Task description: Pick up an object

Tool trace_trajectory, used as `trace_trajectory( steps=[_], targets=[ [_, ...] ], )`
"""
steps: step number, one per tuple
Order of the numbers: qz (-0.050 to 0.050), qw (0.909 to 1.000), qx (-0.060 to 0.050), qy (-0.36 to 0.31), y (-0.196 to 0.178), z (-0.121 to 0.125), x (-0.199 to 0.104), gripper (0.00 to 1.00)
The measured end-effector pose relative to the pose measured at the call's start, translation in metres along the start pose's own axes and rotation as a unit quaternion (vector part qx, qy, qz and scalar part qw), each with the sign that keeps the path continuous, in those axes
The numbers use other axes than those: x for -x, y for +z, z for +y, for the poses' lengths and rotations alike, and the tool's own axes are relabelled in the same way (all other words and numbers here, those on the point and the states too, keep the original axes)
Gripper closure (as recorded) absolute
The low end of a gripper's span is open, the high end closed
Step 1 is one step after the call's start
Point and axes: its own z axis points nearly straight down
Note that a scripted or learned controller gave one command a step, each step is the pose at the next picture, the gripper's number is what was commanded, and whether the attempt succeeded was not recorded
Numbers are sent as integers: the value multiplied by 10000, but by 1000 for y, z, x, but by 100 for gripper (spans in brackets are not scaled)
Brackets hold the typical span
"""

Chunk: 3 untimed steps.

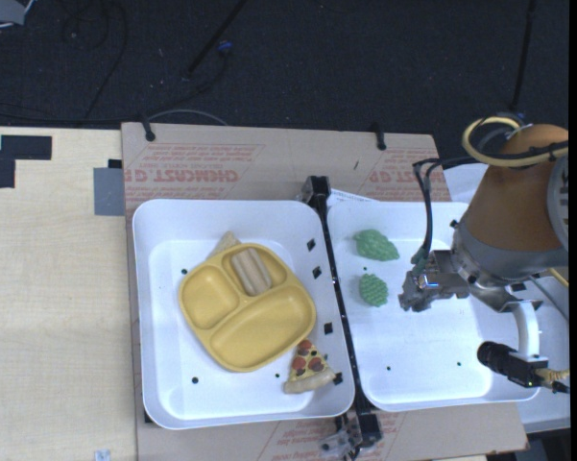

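Two green leafy toy pieces lie in the right bin [432, 373]: a larger one [375, 245] toward the back and a smaller one [372, 289] just in front of it. My gripper [418, 292] hangs low over the right bin, a short way right of the smaller green piece and apart from it. Nothing shows between it and the bin floor. The left bin [163, 373] holds a yellow divided plate [248, 307] with a tan hot-dog toy [252, 271] in one compartment, and a pizza slice toy [308, 370] lies at the plate's front right.
A raised divider [334, 296] runs between the two bins. Cardboard [269, 166] lies under the bins, with a wooden bench top [48, 305] to the left. The arm's orange and grey body [514, 209] hangs over the right bin's far right side.
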Motion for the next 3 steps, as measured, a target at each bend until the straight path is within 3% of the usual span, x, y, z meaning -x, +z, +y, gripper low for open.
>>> trace_trajectory(
  steps=[1,3],
  targets=[
    [-6,10000,10,-7,-10,4,-54,100],
    [-11,10000,1,1,9,26,-162,100]
  ],
)
